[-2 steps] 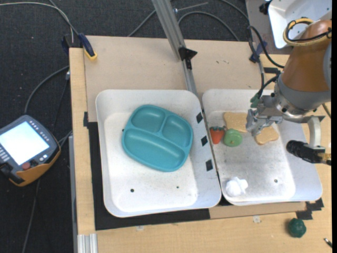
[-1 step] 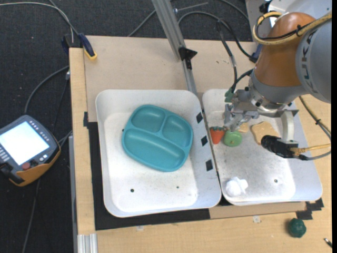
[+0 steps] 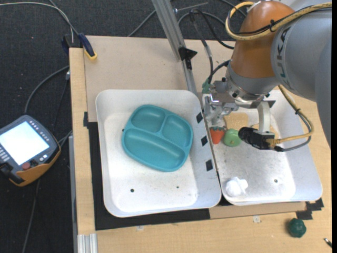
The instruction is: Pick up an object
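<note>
Right bin (image 3: 295, 186), left edge: my gripper (image 3: 215, 119), finger spread unreadable, above orange piece (image 3: 216, 136) beside green ball (image 3: 230, 137); I descend centred, clear of the wall.

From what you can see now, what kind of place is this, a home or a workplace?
Most likely a robotics lab or test bench, not a home. A grey industrial arm reaches over two white bins on a plywood bench, loose cables run over the dark floor, and a handheld control pendant lies beside the bench.
</note>
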{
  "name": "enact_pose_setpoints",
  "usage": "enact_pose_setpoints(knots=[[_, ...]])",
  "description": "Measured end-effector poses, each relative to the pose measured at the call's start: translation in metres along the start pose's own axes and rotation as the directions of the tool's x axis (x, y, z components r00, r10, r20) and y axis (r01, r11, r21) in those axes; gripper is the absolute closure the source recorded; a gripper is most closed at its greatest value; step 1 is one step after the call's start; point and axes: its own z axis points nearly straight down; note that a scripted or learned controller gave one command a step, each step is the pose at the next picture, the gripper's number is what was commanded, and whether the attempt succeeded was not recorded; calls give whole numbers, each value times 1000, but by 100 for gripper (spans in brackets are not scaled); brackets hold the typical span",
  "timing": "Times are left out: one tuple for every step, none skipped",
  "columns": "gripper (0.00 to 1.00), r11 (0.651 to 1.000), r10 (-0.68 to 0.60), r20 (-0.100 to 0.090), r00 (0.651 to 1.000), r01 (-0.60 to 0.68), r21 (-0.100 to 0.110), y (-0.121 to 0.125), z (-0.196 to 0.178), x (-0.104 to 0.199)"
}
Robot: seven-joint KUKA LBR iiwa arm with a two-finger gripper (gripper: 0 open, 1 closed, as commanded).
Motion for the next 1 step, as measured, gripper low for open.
enact_pose_setpoints(knots=[[100,1000,1,0,1000,-1,1,4,-2,55]])
